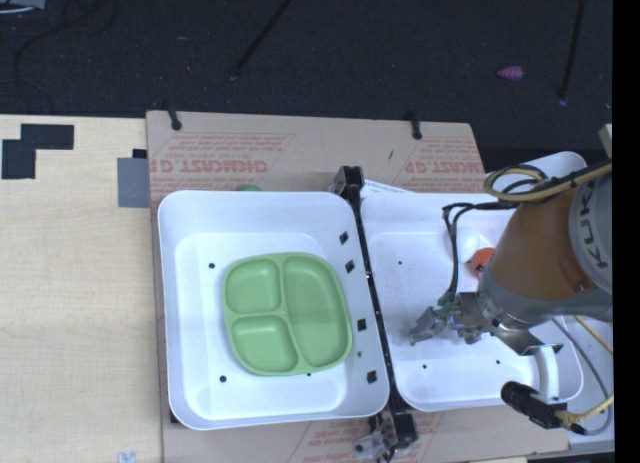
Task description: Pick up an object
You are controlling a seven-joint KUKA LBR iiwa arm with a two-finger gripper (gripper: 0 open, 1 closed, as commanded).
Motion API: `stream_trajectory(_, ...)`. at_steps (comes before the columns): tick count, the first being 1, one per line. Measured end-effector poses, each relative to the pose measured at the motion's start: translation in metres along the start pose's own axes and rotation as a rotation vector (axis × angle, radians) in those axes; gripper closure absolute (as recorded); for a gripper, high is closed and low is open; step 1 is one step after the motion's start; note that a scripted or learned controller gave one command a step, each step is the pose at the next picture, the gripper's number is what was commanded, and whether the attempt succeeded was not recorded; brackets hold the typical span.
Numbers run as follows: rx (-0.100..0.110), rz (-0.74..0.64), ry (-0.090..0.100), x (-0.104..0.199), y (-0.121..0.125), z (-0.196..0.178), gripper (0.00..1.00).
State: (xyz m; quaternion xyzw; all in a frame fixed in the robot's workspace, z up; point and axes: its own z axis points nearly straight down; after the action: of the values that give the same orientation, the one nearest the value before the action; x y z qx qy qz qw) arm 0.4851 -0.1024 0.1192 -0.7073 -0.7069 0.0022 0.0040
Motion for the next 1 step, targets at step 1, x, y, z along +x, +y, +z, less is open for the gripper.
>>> stream_trajectory(1,-0.005,0.0,-0.001,0.0007,0.0,0.0328,0.0)
